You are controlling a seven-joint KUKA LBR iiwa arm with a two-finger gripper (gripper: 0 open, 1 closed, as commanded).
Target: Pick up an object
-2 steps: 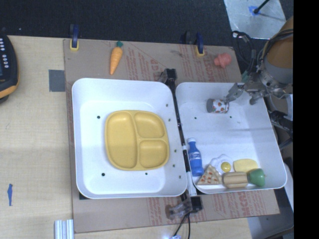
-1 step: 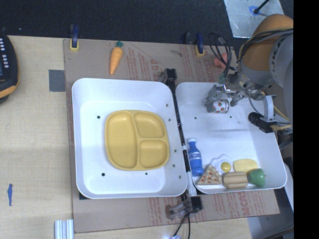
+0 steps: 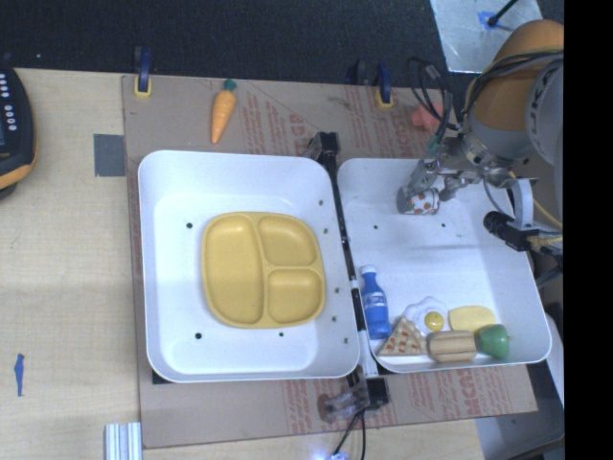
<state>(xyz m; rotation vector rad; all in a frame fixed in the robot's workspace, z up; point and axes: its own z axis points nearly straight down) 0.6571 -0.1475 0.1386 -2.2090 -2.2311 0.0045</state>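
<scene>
My gripper point(image 3: 421, 195) hangs over the far part of the right bin point(image 3: 450, 257), reaching in from the right. A small white toy with red spots point(image 3: 419, 203) sits between the fingertips, and the fingers are shut on it. Along this bin's near edge lie a blue bottle point(image 3: 372, 303), a pizza slice point(image 3: 402, 338), a fried egg point(image 3: 426, 312), a yellow piece point(image 3: 471, 317), a tan roll point(image 3: 450, 346) and a green piece point(image 3: 492, 340).
The left bin point(image 3: 172, 209) holds a yellow divided plate point(image 3: 263, 268). A toy carrot point(image 3: 222, 111) lies on the bench behind the left bin. A pink item point(image 3: 424, 118) sits behind the right bin. Blue clamps point(image 3: 143, 70) grip the board's far edge.
</scene>
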